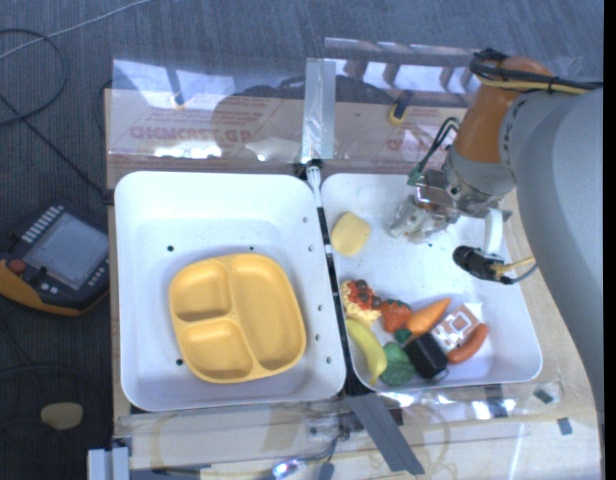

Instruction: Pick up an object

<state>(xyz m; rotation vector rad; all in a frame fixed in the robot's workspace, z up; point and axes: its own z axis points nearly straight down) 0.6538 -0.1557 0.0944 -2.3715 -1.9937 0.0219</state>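
Two shallow white bins sat side by side on the bench. The left bin (138, 268) held one yellow divided plate (238, 315) with three compartments, lying flat toward the near half of the bin. No other item lay in that bin.

The right bin (518, 353) held the loose objects. One pale yellow rounded piece (351, 233) lay alone near the far-left part of the bin, just beside the divider between the bins. The remaining items formed a cluster along the near edge: one small red and dark piece (360, 294), one banana (365, 345), one red piece (395, 314), one carrot (428, 316), one green piece (397, 361), one black block (426, 357), one small orange-and-white box (456, 326) and one red sausage-shaped piece (469, 342). These items touched or overlapped one another, and their exact boundaries could not be told in places.

Outside the bins, one handheld control pendant (53, 258) lay on the floor to the left, with cables running across the carpet.

The arm reached in from the right, its orange band above the wrist. The gripper (420, 218) stood over the far part of the right bin, to the right of the pale yellow piece and well apart from the near cluster. Its fingers appeared blurred against the bin floor, so their opening could not be told. No object was visible between them. A black cable fitting (478, 260) hung just near of the wrist.
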